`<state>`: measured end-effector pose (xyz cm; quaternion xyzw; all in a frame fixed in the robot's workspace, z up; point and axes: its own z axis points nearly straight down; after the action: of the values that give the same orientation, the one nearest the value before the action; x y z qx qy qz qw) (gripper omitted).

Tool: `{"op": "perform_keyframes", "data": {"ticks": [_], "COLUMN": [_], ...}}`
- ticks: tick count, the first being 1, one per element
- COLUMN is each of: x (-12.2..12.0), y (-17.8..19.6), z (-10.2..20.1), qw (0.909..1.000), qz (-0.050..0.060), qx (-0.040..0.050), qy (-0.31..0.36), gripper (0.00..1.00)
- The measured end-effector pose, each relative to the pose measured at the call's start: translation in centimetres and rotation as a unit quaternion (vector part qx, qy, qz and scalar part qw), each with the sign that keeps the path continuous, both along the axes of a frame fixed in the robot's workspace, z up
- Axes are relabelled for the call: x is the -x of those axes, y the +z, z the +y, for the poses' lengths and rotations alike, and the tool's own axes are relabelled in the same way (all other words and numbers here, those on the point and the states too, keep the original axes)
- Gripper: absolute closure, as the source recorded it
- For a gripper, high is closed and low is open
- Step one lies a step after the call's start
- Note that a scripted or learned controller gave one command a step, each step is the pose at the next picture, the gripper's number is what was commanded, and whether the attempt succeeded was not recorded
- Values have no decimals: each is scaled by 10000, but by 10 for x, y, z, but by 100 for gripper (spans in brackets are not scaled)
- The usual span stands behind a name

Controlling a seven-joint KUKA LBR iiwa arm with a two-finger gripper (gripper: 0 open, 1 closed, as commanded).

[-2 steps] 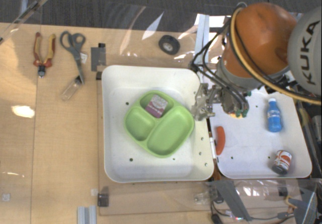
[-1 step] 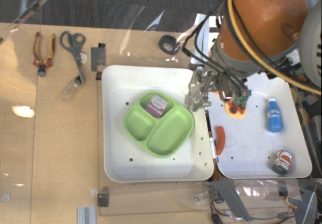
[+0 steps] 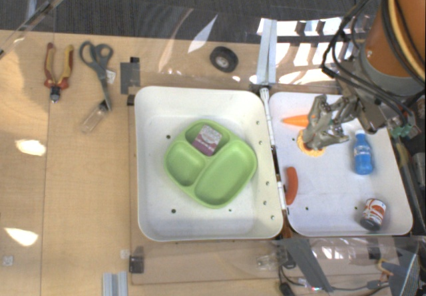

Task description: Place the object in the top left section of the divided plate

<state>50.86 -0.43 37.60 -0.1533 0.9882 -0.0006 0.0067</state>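
A green divided plate (image 3: 219, 178) lies in the left bin (image 3: 153, 208). A small purple and grey packet (image 3: 209, 138) rests in the plate's upper section. My gripper (image 3: 318, 134) hangs low over the right bin (image 3: 333, 208), directly above an orange round object (image 3: 310, 148) that it partly hides. I cannot tell whether it touches that object. An orange carrot (image 3: 293, 120) lies just to the gripper's left.
The right bin also holds a blue bottle (image 3: 362, 153), a red sausage-like piece (image 3: 291, 183) near its left wall and a small can (image 3: 373, 213) at the front right. Pliers (image 3: 56, 68), scissors (image 3: 100, 65) and a tape roll (image 3: 223, 58) lie on the bench.
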Motion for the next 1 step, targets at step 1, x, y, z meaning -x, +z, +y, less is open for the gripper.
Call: {"op": "perform_keyframes", "data": {"ticks": [1], "x": [-7], "y": [-64], "z": [6], "qw": [9838], "qz": [14], "qx": [14], "qy": [1791], "gripper": [100]}}
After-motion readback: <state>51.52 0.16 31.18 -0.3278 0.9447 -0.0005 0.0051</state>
